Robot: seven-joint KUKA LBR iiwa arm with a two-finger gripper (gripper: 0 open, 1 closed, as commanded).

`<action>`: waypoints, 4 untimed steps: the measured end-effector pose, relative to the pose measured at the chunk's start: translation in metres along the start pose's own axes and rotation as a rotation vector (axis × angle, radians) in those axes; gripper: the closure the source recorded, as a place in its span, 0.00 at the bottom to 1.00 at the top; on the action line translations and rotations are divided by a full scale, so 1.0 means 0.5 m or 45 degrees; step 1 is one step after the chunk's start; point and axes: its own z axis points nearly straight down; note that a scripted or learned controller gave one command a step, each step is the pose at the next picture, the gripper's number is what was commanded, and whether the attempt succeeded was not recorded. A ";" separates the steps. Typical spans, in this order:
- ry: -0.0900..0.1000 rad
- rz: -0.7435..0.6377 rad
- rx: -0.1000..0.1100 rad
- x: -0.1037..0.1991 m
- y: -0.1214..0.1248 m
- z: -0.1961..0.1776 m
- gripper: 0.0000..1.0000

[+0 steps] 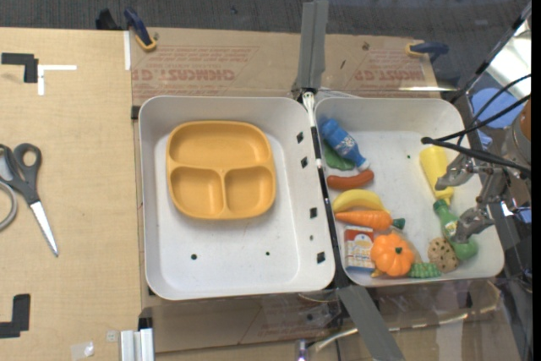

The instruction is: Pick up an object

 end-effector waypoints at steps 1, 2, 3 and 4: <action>0.002 0.008 -0.001 -0.046 -0.068 0.259 0.00; -0.006 0.121 0.002 -0.087 -0.095 0.274 0.00; -0.012 0.117 0.005 -0.092 -0.093 0.253 1.00; -0.012 0.117 0.004 -0.092 -0.093 0.253 0.00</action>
